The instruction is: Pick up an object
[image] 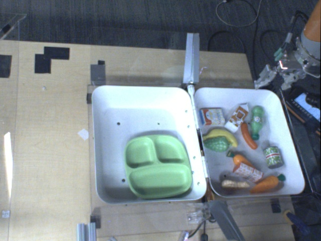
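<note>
- Two-finger gripper (275, 74): above the bench beyond the right white bin's (293, 134) far right corner; fingers spread apart, holding nothing.
- Orange plastic carrot (265, 184): lying in that bin's near corner.
- Green 3-compartment plastic tray (158, 165): in the left white bin (108, 134).

green divided tray (158, 165) in left bin (108, 134), black cables (241, 14) on carpet

Wooden bench (50, 149) in full view, and sitting directly on it, two shallow white bins side by side: the left bin (108, 134) and the right bin (281, 112), edges touching at the middle.
</note>
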Motion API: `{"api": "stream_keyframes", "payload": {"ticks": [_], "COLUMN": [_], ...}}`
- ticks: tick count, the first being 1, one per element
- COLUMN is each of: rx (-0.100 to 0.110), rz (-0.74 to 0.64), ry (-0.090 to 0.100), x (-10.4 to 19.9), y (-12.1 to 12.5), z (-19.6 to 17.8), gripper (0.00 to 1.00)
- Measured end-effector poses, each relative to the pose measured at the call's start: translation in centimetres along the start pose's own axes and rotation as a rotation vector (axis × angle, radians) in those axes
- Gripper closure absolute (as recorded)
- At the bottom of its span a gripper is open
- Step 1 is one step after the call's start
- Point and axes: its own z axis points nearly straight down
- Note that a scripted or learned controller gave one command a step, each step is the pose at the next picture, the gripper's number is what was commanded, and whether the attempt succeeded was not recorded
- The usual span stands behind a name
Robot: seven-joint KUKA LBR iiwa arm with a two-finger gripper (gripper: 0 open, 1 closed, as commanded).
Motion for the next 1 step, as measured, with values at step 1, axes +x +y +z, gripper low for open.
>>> {"api": "stream_keyframes", "payload": {"ticks": [1], "rx": [0.000], "rz": [-0.024], "ry": [0.001], "x": [2.46], "y": [0.98], "z": [15.85], "gripper": [0.00]}}
